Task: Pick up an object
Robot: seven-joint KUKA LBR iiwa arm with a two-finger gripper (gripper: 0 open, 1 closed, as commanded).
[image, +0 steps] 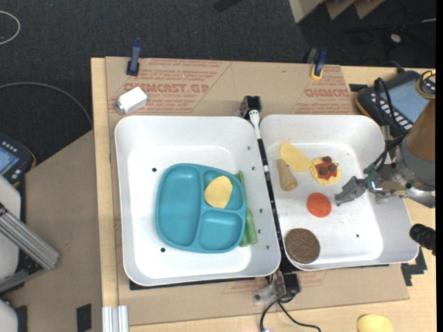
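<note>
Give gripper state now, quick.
Gripper: over the right bin, near the red disc, nothing seen between its fingers; open or shut cannot be told.

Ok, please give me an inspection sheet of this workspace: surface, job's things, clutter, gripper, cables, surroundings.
Surface: cardboard sheet on the bench, bearing two white bins, left bin and right bin.
Job's things: right bin holds a yellow piece, a tan cylinder, a small pizza toy, a red disc and a brown disc. Left bin holds a teal divided tray with a yellow piece on it and a green strip beside it.
Clutter: small white block on the cardboard.
Gripper: gripper over the right bin, near the red disc, holding nothing.
Cables: black cable at the front edge.
Surroundings: dark floor.
</note>
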